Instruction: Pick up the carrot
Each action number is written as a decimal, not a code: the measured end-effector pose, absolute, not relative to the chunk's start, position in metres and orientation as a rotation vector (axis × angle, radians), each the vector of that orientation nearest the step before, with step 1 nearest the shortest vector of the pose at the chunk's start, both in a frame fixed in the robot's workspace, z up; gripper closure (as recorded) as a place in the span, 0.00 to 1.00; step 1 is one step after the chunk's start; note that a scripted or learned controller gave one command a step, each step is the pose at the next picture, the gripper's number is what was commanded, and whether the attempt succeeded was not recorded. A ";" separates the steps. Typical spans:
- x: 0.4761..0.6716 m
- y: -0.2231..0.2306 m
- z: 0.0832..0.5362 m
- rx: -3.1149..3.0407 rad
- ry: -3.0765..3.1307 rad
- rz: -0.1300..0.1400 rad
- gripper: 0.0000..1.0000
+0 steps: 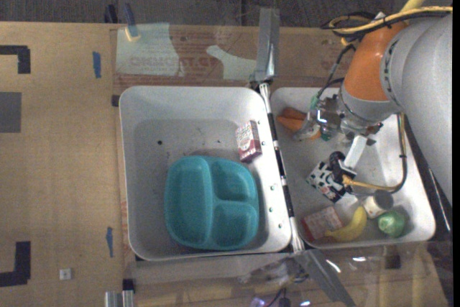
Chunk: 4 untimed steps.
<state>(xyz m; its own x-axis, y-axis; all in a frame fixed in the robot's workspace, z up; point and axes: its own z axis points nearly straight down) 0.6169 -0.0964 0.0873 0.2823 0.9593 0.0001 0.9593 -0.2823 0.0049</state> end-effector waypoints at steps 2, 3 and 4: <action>0.619 -0.096 0.109 2.504 1.879 0.005 1.00; 0.579 -0.086 0.185 1.722 2.627 0.002 1.00; 0.531 -0.079 0.184 2.277 2.169 -0.002 1.00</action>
